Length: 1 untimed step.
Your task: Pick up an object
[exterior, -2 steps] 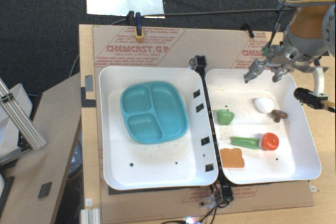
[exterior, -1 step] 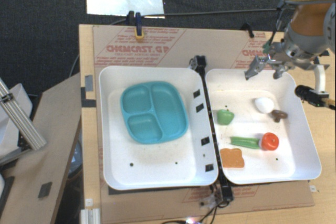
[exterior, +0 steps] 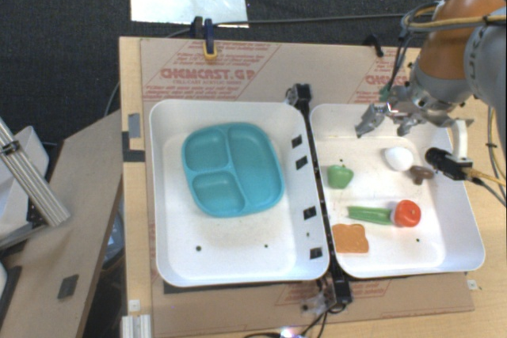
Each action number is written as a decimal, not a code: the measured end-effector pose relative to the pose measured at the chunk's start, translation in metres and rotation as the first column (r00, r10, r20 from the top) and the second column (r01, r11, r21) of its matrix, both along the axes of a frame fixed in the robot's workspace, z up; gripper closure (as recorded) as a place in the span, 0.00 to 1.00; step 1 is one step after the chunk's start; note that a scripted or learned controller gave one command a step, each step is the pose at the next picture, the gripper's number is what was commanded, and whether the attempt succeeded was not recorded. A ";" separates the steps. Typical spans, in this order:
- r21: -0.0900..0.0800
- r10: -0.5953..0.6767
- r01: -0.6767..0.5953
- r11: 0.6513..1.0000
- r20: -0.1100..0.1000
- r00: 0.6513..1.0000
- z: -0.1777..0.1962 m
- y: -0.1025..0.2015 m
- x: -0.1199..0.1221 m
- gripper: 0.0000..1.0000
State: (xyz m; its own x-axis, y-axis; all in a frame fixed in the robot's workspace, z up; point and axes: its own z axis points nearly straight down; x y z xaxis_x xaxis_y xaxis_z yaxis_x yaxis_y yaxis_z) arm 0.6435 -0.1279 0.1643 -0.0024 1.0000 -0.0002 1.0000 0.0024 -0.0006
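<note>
The right bin [exterior: 455,245] holds several small items: a white egg [exterior: 398,158], a small brown piece [exterior: 421,174], a green pepper [exterior: 340,176], a green cucumber [exterior: 369,213], a red tomato [exterior: 407,213] and an orange slice of toast [exterior: 350,238]. My gripper [exterior: 388,123] hangs over the back part of this bin, just above and behind the egg. Its two fingers are spread apart with nothing between them. It touches none of the items.
The left bin [exterior: 170,249] carries a teal divided plate [exterior: 232,169]. A black clip strip [exterior: 307,170] joins the two bins. Cardboard [exterior: 261,67] lies behind them, and a grey ramp [exterior: 32,178] stands at the far left.
</note>
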 end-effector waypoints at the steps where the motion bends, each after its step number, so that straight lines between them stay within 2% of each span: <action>1: 0.000 -0.001 0.001 1.000 -0.001 1.000 -0.061 0.002 -0.005 0.00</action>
State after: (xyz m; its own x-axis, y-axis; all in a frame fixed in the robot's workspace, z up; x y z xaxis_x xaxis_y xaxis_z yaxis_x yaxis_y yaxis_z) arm 0.6385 -0.1263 0.1034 -0.0013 1.0000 0.0002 1.0000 0.0013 -0.0015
